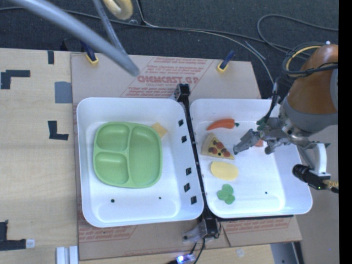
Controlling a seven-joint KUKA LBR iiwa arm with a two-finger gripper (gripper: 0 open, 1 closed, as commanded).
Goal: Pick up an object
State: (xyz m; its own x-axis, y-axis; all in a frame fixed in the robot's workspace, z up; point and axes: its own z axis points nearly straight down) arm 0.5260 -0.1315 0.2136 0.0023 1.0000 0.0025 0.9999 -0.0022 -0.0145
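Hovering over the right white plastic bin [286, 199], my two-finger gripper [246, 142] hangs from the grey arm with the orange band [314, 87], reaching in from three o'clock. Whether its tips are spread or pressed together I cannot tell at this slant; nothing shows pinched between them.

I judge this to be the approach step, with no grasp made yet. Nearest the tool, just at its nine o'clock, lies a triangular toy pizza slice with red dots [216, 147]. At eleven o'clock sits an orange-red toy chili pepper [221, 124]; at seven o'clock, a flat yellow oval piece [224, 171]; further toward six, a small green broccoli-like toy [225, 193].

Well apart, in the left white bin [88, 202], rest a green sectioned plate [127, 154] and a small yellow block [159, 129].

Next, I need to centre over the pizza slice, descend and grip it across its flat edges.
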